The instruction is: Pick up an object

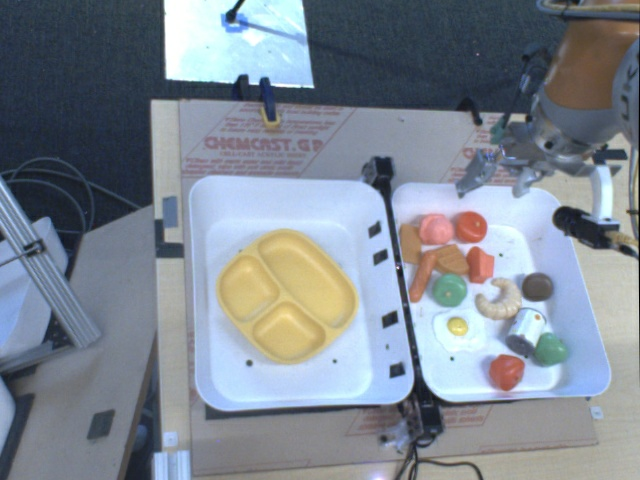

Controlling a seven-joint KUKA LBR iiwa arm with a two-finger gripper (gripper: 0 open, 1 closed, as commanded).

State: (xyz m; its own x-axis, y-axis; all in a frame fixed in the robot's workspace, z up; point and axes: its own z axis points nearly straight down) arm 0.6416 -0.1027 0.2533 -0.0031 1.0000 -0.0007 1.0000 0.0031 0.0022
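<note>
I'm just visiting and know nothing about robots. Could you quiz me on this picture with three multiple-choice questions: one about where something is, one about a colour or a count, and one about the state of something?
1. Where does the yellow divided tray lie?
A. In the left bin
B. In the right bin
C. On the bench outside the bins

2. How many compartments does that tray have?
A. Two
B. Three
C. Five

3. What is the gripper doing?
A. Clamping the toy carrot
B. Pressing on the yellow tray
C. Hanging open over the far edge of the right bin, holding nothing

Answers:
1. A: the tray sits in the left bin, apart from the toy food.
2. B: two raised dividers split it into three wells.
3. C: its two fingers are spread, with nothing between them, above the rim of the right bin; the toy carrot lies untouched in that bin.
</note>
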